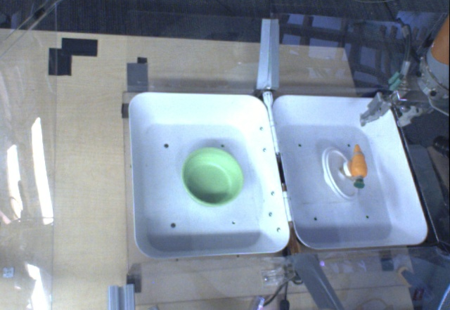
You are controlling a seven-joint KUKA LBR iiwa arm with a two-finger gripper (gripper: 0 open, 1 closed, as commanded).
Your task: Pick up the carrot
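Observation:
The small orange carrot (358,161) lies in the right bin (394,228), its green stub pointing toward the front. It rests against the right side of a clear oval dish (336,175). My gripper (385,114) hovers over the bin's back right corner, above and to the right of the carrot and well apart from it. Its two fingers stand spread open with nothing between them.
A green bowl (213,176) sits in the middle of the left bin (151,231). A metal divider post (269,55) stands behind the seam between the bins. Cables lie on the dark floor at the back. The arm's wrist (432,76) hangs over the bench's right edge.

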